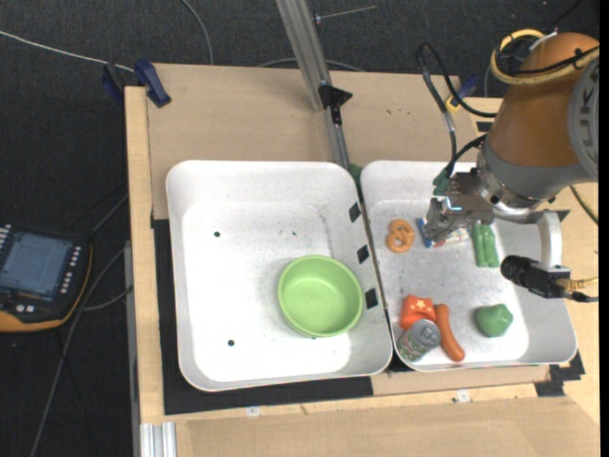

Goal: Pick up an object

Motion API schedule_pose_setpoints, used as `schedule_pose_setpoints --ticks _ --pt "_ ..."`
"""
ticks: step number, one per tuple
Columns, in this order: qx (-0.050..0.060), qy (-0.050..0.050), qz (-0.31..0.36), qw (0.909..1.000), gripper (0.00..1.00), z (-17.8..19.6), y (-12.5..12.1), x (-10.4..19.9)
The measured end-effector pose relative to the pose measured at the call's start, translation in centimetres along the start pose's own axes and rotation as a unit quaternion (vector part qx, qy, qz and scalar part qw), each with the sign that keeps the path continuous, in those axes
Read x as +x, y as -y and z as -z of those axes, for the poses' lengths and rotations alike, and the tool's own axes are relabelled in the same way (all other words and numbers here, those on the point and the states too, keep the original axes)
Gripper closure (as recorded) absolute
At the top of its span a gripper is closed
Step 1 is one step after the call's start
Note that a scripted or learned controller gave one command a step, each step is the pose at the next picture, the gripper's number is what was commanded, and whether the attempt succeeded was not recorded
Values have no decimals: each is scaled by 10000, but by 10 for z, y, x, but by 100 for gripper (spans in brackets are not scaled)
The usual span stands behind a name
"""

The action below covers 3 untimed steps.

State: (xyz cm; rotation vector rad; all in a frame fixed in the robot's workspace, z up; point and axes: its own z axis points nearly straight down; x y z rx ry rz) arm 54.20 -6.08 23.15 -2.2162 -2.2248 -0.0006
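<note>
Grey arm (542,93) reaches over right bin (552,346) — gripper (440,225) by pretzel (400,236), grip state unclear.

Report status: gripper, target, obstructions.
Gripper low in right bin, grip unconfirmed. Pretzel just left of it; green stick just right. Green bowl in left bin.

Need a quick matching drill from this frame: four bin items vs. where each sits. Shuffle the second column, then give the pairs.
Items:
1. green bowl
2. pretzel
3. green pepper
4. tin can

Places:
A. right bin, front right
B. left bin, front right
C. right bin, front left corner
D. right bin, just left of the gripper

Pairs: 1-B, 2-D, 3-A, 4-C
</note>
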Motion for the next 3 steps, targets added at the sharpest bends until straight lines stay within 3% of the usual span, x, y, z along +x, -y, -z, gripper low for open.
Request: schedule_pose_setpoints --ticks 2,3 --pt "-6 0 3 10000 100 18 19 96" --pt "0 2 -1 10000 100 9 28 137"
